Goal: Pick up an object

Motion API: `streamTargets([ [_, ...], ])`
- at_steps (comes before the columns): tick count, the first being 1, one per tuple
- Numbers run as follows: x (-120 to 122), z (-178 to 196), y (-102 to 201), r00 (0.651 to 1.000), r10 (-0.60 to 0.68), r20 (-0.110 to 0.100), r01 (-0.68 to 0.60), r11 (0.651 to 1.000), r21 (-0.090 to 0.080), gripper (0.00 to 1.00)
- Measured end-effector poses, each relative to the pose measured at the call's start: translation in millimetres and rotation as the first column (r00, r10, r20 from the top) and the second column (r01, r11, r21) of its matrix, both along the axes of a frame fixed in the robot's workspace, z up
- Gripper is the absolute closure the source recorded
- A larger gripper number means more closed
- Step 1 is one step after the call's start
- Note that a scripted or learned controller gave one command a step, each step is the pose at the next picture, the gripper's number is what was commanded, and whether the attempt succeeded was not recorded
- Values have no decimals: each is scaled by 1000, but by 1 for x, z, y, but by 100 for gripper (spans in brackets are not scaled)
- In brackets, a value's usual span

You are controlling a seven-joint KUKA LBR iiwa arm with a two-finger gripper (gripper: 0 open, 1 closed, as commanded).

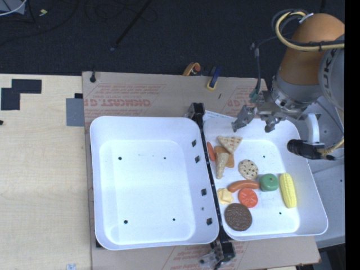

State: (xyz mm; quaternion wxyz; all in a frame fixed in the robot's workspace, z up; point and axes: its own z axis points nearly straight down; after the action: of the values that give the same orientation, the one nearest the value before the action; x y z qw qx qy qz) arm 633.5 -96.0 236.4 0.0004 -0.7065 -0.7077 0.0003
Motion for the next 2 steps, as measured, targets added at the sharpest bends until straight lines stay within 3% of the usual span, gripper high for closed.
streamTargets([
  [1, -18, -129, 16, 1000, 0, 3, 0, 1000, 0, 0],
  [2, 10, -147, 11, 1000, 1, 1, -1, 1000, -6, 0],
])
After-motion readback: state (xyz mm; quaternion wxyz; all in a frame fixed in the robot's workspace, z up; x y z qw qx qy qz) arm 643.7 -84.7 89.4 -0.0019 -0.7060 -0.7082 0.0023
